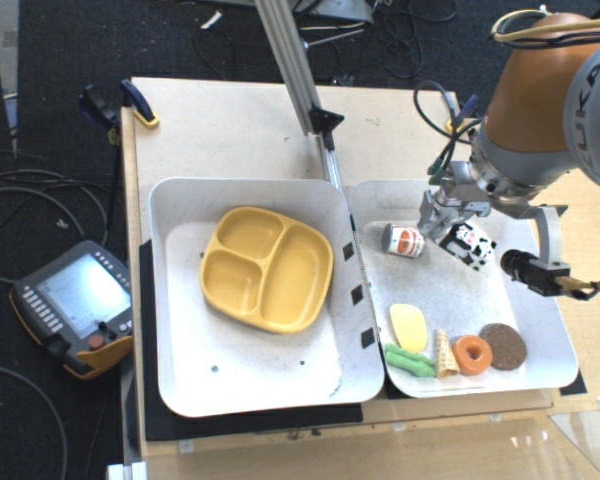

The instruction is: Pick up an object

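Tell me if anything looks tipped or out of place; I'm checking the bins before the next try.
One thing: the small can in the right bin lies on its side, just left of the gripper. The yellow tray sits flat in the left bin, and the toy foods lie along the right bin's front.

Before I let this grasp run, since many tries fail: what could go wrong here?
The gripper sits between the small can and the black-and-white toy, so it may close on neither or nudge both. The can lies on its side and may roll toward the bin wall.
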Available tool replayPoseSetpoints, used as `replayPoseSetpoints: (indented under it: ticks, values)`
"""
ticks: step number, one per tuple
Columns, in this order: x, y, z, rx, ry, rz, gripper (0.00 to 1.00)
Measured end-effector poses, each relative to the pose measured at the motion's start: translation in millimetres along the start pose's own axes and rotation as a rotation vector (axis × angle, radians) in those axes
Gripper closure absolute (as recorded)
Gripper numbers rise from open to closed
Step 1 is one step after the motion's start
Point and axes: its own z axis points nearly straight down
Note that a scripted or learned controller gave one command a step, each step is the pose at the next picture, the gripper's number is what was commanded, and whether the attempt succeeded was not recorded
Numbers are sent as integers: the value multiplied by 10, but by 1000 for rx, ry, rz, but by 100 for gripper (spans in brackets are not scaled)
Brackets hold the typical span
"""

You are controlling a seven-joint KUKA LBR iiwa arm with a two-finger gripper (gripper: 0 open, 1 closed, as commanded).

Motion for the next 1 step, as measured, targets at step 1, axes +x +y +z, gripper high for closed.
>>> replayPoseSetpoints:
  ticks: [1]
  values:
    - [640,48,79,2,0,-1,100]
